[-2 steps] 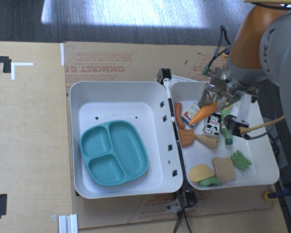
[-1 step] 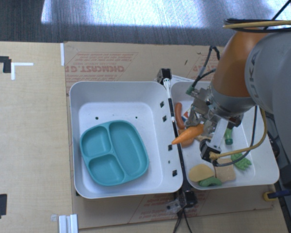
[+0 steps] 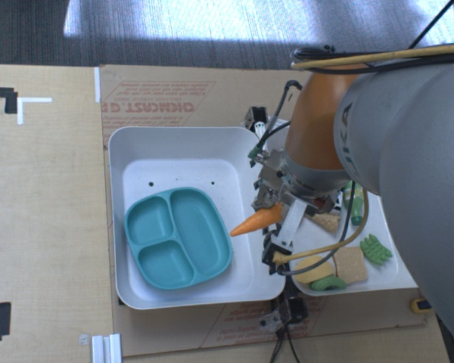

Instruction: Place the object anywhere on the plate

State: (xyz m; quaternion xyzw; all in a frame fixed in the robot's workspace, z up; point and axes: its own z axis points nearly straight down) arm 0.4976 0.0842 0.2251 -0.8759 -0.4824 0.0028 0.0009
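Camera view: counter (image 3: 45, 225), two white bins. Left bin (image 3: 181, 146): one teal plate (image 3: 178, 237), three compartments, nothing on it. One carrot (image 3: 255, 221), pinched at its thick end in the pincer (image 3: 271, 212), tip pointing left, above the strip between plate and bin wall. Right bin (image 3: 378, 278): one tan slice (image 3: 351, 264), two green pieces, one yellow piece, partly hidden beneath one grey arm (image 3: 408, 157).

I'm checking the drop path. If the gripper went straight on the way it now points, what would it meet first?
Probably the white floor of the left bin, just right of the teal plate. The gripper holds the carrot and seems to point down, though depth is unclear.
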